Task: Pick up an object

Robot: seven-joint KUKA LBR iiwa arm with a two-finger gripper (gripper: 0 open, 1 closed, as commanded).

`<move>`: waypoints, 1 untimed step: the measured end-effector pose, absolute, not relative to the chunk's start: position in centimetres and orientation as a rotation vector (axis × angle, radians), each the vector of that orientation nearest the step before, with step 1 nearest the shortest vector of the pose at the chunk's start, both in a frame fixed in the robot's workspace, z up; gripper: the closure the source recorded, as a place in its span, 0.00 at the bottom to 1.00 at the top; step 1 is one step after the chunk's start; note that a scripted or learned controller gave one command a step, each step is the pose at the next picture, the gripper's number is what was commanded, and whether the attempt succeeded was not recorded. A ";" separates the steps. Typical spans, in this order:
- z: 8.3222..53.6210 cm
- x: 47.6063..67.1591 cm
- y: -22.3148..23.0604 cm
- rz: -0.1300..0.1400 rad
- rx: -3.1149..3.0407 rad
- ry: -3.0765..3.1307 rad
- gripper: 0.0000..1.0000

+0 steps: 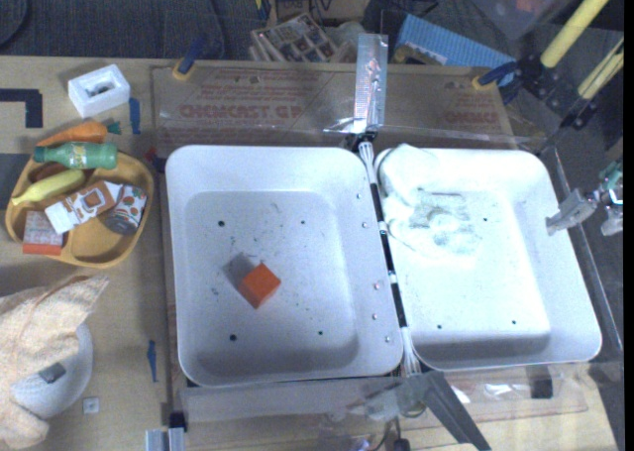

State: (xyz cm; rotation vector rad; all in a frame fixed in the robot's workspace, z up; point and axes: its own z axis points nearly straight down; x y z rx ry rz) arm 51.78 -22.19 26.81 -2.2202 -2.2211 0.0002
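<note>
Sitting side by side are two white bins. The right bin [515, 325] is the one next to the gripper [573, 213], which hangs just over its outer rim. In that bin, a little way in from the gripper, lies a pale, crumpled see-through thing [436, 219]. I cannot tell what it is.

The left bin [198, 191] is on the far side of the right bin from the gripper. In it sits a small orange block [261, 285], all alone and well away from the gripper.

Farthest of all from the gripper, past the left bin, is a yellow bowl [94, 249]. It holds a banana [45, 187], a green bottle [77, 156] and some small packs.

The gripper looks tiny and blurry at the edge. I cannot tell how wide it is. Nothing can be seen in its grasp.
</note>
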 end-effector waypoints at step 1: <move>32.0 53.5 -10.5 -0.002 -2.437 -1.987 0.00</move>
